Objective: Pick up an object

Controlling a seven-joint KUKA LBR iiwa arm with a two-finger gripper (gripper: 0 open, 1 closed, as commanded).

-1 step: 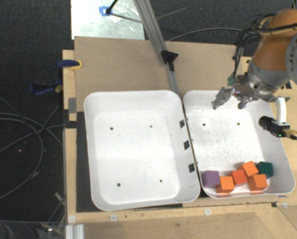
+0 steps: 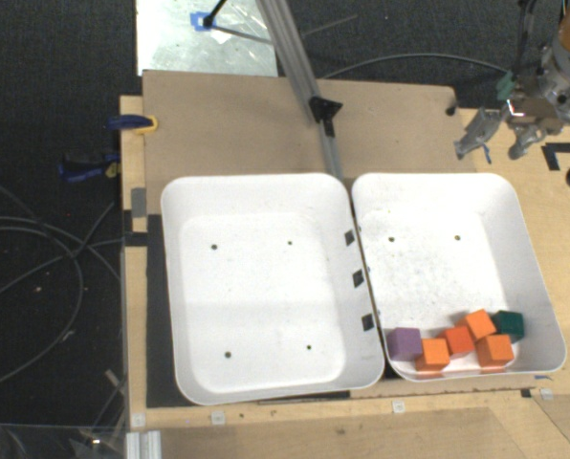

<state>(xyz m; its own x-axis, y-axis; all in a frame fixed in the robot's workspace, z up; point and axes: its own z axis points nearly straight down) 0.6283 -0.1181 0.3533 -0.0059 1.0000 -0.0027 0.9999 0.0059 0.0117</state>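
Several small blocks lie clustered in the near right corner of the right bin (image 2: 428, 218): a purple block (image 2: 405, 341), orange blocks (image 2: 435, 353) (image 2: 480, 324) (image 2: 495, 350) and a dark green block (image 2: 510, 325). My gripper (image 2: 500, 142) hangs at the upper right, above the bench beyond the right bin's far edge, well away from the blocks. Its two grey fingers (image 2: 474, 138) are spread apart with nothing between them.
The left bin (image 2: 256, 285) sits beside the right one, with black clips (image 2: 358, 277) along the shared edge. A slanted metal pole (image 2: 295, 55) crosses the bench at the back. Blue clamps (image 2: 122, 122) and cables lie off the bench's left side.
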